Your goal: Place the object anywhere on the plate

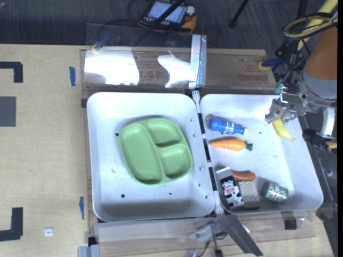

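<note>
Camera view: arm comes in from 3 o'clock, gripper (280,116) over the upper right corner of the right bin (308,167). A banana (283,129) sits right at the tool, its top tucked under the gripper and its tip pointing to 5 o'clock. It looks pinched in the jaws, narrow around the fruit, but the fingers merge with the wrist hardware here, so treat the grip as likely, not confirmed.

Left bin (99,143) holds the green plate (155,151), three compartments, nothing on it. It lies at 9 o'clock from the gripper, well apart, with the divider wall between the bins in the path.

Other items in the right bin: blue bottle (226,126), carrot (229,144), sausage (244,175), can (275,192), patterned box (231,190), all toward 7–8 o'clock of the gripper.

Step, my read: grasp/lift phase, transfer not done. Next move needs enough height to clear the divider, then travel toward 9 o'clock and release over any compartment. Risk: banana slips from an end grip.
</note>
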